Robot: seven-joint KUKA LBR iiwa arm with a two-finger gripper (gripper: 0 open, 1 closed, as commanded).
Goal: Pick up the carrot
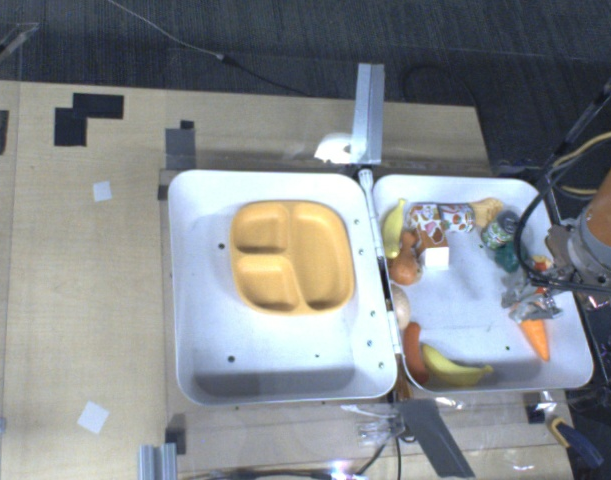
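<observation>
The carrot (536, 337) is short, bright orange and tapered, its point aimed at the near wall of the right bin (485, 313), close to that bin's right side. The gripper (528, 300) is over its thick upper end, touching or just above it; whether the fingers are spread or closed on it cannot be told. A patterned packet (440, 219) near the far wall carries print too small to read. A banana (453, 367) lies at the near wall. The left bin (200, 298) holds a yellow tray (290, 256).
</observation>
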